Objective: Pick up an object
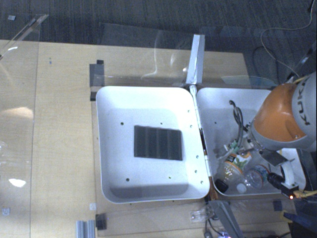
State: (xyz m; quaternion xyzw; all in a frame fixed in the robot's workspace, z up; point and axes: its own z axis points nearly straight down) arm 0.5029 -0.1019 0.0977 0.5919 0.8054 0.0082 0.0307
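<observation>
My gripper (241, 151): state I cannot tell, low in right bin (218, 108).
Bottle (231, 170): light, slippery; grasp mid-body.

Bench (54, 133): pale wood under me, bare along its left side.
Left bin (111, 182): sits flat on my bench, white, shallow, a dark ribbed panel (158, 143) in its floor.
Right bin (213, 108): touching the left bin's side, white too.
Black blocks (97, 73): on the bench at the left bin's far-left corner.
</observation>
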